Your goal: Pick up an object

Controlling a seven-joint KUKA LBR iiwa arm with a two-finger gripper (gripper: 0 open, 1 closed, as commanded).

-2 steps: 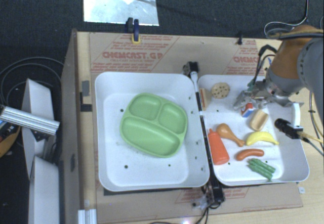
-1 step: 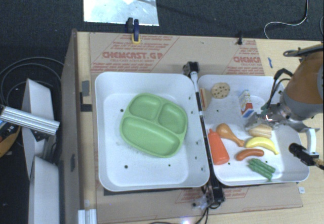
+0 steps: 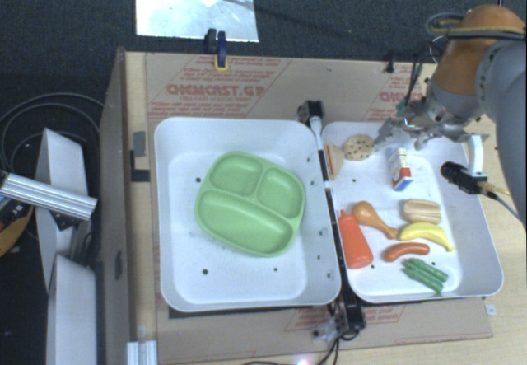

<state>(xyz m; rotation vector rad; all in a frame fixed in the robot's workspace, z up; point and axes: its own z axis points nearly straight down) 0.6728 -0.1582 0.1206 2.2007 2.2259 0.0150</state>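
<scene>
Pincer (image 3: 401,134) hovers just above a small milk carton (image 3: 400,169) in the right bin (image 3: 486,273), its grip state impossible to tell. Carton looks light, stiff; flat sides suit grasping.

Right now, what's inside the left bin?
One green sectioned tray lies tilted in the left bin, three compartments showing, nothing in them. The bin floor beneath the tray is covered. The toy foods are all in the right bin.
</scene>
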